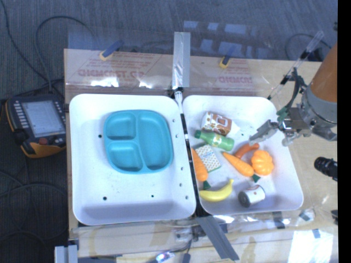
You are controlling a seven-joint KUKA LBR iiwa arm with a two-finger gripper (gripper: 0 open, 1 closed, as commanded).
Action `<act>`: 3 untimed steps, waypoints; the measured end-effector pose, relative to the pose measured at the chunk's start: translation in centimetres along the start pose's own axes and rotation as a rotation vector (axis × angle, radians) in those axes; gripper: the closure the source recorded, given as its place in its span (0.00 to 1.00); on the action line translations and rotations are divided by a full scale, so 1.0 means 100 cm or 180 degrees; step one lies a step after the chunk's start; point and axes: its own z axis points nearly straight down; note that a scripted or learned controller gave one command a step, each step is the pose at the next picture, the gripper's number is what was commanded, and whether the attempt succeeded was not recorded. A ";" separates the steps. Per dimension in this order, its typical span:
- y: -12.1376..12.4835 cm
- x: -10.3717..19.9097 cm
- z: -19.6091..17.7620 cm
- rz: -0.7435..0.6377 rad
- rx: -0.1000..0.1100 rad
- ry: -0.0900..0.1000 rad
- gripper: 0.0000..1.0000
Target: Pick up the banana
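Your left bin holds a blue tray, near its centre. In the right bin, the banana lies at about 7 o'clock, near the front wall, free of any grip. Just above it sit a carrot and a green bottle; at its 3 o'clock is a can. A pumpkin sits further right. Your claw hovers at the bin's 2 o'clock, fingers spread, holding nothing, well apart from the banana.

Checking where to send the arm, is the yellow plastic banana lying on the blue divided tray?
No, the yellow plastic banana lies in the right white bin; the blue divided tray is in the left one.
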 end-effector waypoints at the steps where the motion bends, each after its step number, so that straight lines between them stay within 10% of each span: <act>1: 0.001 0.001 -0.008 -0.0005 0.0007 0.0002 1.00; 2: 0.034 0.001 -0.077 0.2575 0.0002 -0.0011 1.00; 3: 0.034 0.001 -0.085 0.2573 0.0013 -0.0025 1.00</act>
